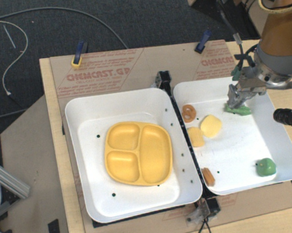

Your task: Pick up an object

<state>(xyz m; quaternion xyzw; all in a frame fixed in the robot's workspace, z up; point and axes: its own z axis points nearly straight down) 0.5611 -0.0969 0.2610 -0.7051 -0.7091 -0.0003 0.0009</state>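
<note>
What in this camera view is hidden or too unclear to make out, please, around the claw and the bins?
- Claw: open or shut cannot be told; its own body covers the tips from above.
- Green object beneath the claw: mostly covered, so its shape and any contact are unclear.
- Arm: cut off by the right and top edges.
- Small brown item by the right bin's near-left wall: too small to identify.

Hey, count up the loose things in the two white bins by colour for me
Yellow: 3, the divided plate, a round piece, a flat slice
Green: 2, one under the gripper, one near the front corner
Brown-orange: 2, a ring, a small stick
Total: 7
</note>
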